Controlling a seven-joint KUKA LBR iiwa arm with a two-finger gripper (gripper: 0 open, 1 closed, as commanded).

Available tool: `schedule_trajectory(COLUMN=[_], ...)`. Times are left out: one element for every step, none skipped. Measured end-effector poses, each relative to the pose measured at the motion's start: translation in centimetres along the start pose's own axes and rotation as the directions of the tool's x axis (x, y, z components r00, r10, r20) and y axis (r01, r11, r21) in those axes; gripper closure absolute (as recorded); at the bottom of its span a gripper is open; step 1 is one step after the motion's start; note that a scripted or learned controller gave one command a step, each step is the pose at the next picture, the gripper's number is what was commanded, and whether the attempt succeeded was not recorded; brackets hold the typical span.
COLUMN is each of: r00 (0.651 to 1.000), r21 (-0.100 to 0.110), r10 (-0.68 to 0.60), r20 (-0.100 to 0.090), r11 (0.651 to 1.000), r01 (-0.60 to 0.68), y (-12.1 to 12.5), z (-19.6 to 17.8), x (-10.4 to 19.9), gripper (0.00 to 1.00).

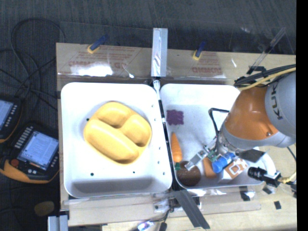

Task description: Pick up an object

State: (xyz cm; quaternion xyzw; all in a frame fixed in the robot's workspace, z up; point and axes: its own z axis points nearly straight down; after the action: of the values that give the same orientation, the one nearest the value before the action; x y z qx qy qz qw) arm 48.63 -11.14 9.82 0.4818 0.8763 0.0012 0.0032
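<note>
My gripper [211, 157] hangs below the arm's orange band [248, 119], low over the front of the right bin [192, 105]. Directly around it lie a small blue item [219, 164], a small orange piece [208, 168] and an orange-and-white block [236, 169]. Just to its left are a dark brown round object [188, 175] and an orange carrot-shaped object [176, 148] along the bin's left wall. A purple patch-like object [175, 116] lies farther back. The arm hides the right half of this bin.
The left bin [72, 129] holds one large yellow lumpy object [117, 131]. A vertical metal post [159, 52] stands behind the divider between the bins. Cables and a handheld pendant [31, 150] lie on the floor to the left.
</note>
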Motion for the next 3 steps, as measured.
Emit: schedule_trajectory(r00=[0.963, 0.961, 0.961], r21=[0.004, 0.000, -0.006], r10=[-0.270, -0.277, -0.276], r20=[-0.006, 0.004, 0.007], r11=[0.963, 0.961, 0.961], r01=[0.270, 0.277, 0.276], y=[2.8, 4.4, 4.6], z=[-8.7, 0.9, -0.1], x=[-4.4, -3.1, -3.2], gripper=[0.00, 0.00, 1.00])
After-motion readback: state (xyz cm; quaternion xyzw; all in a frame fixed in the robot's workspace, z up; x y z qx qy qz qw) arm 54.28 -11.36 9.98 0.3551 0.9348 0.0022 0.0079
